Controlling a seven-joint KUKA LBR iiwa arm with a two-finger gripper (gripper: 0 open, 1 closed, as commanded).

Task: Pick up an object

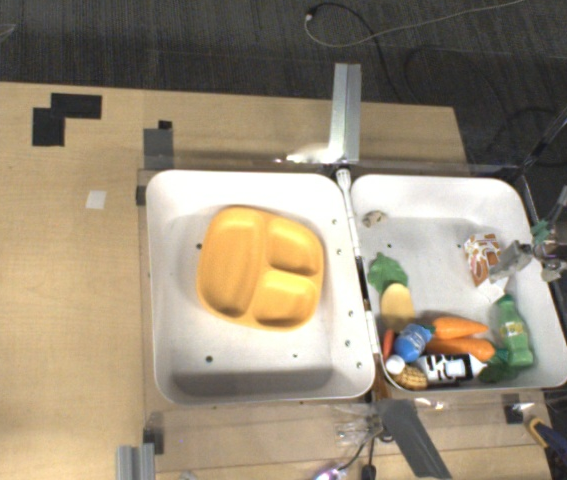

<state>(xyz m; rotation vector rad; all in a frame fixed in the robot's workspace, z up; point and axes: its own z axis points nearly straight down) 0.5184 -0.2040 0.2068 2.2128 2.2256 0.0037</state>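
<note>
My gripper (519,255) reaches in over the right edge of the right bin (433,208), coming from the arm at the far right. Its tip sits right beside a small red and white snack packet (481,259), on the packet's right side. I cannot tell whether it touches the packet. Below it a green bottle (511,330) lies near the bin's right wall. Two orange carrots (463,336) lie at the bin's front, with a blue bottle (412,343) and a black and white bottle (449,369) close by.
A green toy (387,270) and a yellow one (396,301) lie near the divider. A small pale item (373,218) sits at the back left of the right bin. The left bin (178,368) holds a yellow compartment plate (260,266). Cables hang near the arm.
</note>
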